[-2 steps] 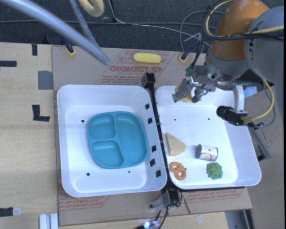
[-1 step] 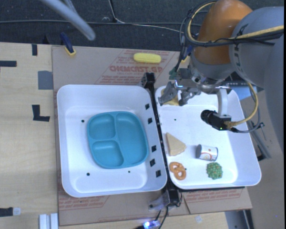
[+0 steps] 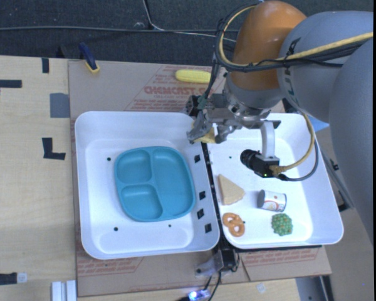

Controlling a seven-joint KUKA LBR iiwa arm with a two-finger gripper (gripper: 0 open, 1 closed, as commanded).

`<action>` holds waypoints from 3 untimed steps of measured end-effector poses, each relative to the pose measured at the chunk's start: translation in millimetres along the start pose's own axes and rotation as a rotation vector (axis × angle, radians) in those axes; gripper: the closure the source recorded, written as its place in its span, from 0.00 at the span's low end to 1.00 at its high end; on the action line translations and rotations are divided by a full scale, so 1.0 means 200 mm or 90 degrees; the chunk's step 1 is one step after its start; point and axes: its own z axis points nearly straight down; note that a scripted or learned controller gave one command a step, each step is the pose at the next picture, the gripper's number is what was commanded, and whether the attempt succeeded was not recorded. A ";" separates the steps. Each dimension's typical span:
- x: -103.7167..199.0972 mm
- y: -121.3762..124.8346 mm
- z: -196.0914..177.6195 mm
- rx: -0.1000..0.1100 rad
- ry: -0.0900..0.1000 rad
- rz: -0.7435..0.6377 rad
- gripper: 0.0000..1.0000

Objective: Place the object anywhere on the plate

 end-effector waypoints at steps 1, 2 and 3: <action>0.25 -0.11 0.10 0.001 0.000 0.000 1.00; 0.48 -0.12 0.11 0.000 0.000 0.000 1.00; 0.53 -0.13 0.10 0.000 0.000 0.002 1.00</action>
